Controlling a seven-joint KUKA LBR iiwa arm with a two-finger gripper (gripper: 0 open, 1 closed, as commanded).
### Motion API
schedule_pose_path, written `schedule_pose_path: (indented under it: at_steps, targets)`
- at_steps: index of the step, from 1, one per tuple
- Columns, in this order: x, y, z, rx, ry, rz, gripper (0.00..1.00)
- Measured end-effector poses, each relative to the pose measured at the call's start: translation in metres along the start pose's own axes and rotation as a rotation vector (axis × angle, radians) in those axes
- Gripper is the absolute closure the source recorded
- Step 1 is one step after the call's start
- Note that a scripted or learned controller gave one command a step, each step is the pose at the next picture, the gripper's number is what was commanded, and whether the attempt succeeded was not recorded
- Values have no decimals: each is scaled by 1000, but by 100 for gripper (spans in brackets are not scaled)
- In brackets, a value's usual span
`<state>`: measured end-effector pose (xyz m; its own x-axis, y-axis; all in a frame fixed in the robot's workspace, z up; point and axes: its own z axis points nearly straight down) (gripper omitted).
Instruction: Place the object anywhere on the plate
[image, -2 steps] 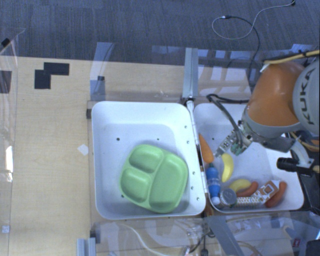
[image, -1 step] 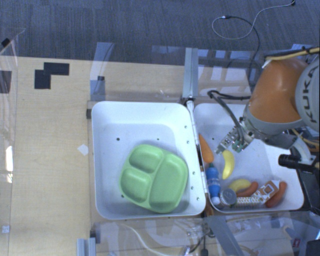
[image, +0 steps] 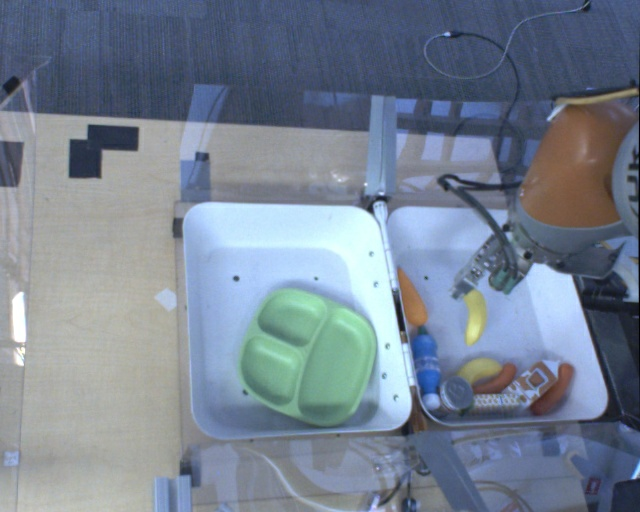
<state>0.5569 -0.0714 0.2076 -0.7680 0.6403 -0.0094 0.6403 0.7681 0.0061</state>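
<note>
A green three-compartment plate (image: 308, 356) lies in the left bin (image: 215, 300), toward its front. My gripper (image: 484, 283) hangs over the middle of the right bin (image: 560, 320), below the orange-banded wrist. A yellow banana (image: 475, 317) lies lengthwise directly under the gripper, its upper end right at the gripper's tip. I cannot tell whether the banana is touched or held.
Along the right bin's left wall lie an orange carrot (image: 410, 297) and a blue bottle (image: 425, 360). At its front sit a metal can (image: 456, 394), a yellow fruit (image: 479, 369), two sausages (image: 553, 390) and a small packet (image: 522, 384). A metal divider (image: 379, 150) separates the bins.
</note>
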Motion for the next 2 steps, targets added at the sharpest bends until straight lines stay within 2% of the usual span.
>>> schedule_pose_path:
  at_steps: [1,2]
  targets:
    - [64,18,-1,1,4,-92,100]
    - [141,69,-9,1,5,1,100]
